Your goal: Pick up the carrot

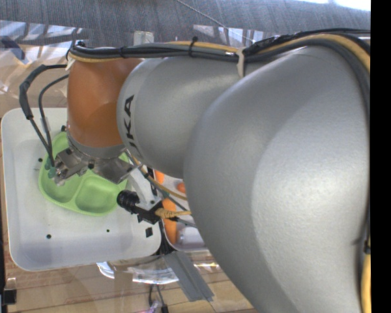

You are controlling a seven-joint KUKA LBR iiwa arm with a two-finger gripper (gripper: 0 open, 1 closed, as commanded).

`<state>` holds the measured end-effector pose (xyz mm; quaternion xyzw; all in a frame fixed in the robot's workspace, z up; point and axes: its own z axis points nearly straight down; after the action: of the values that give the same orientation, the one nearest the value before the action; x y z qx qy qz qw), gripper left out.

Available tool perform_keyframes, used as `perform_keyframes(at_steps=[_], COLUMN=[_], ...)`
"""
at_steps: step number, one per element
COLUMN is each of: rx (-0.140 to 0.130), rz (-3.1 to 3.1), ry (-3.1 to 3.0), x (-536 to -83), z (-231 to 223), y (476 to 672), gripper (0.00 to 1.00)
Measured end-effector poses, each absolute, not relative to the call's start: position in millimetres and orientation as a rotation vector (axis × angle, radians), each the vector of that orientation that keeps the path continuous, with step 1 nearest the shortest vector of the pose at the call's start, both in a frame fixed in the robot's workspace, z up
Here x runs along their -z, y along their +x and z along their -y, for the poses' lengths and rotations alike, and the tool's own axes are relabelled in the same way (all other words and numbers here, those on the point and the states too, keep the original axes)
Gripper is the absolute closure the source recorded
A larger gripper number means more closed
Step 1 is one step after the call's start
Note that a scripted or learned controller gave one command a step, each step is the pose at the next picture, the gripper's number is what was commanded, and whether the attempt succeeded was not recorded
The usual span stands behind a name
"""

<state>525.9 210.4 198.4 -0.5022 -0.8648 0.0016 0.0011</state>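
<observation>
My arm reaches across from the right and covers most of the view, its orange band (94, 103) above the left bin. The gripper (64, 167) hangs low over the left part of a green divided plate (91, 197) in that bin. Small orange patches (171, 229) peek out under the arm at the near left edge of the right bin; they may be the carrot, but most of it is hidden. I see nothing held at the gripper.
The left white bin (26, 233) holds the green plate toward its right side. Black cables (32, 116) loop beside the wrist. A black fitting (129, 202) juts out by the wall between the bins. The wooden bench front (72, 285) shows below.
</observation>
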Motion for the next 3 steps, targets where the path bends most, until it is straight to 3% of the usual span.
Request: perform_keyframes(at_steps=[1, 2, 3], rx=[-0.01, -0.002, -0.003], rz=[1.889, 1.903, 1.538], ry=[-2.507, -2.497, -2.738], x=[-111, -166, -222], z=[-175, -220, -219], y=[590.7, 597.1, 600.8], gripper=[1.0, 1.0, 1.0])
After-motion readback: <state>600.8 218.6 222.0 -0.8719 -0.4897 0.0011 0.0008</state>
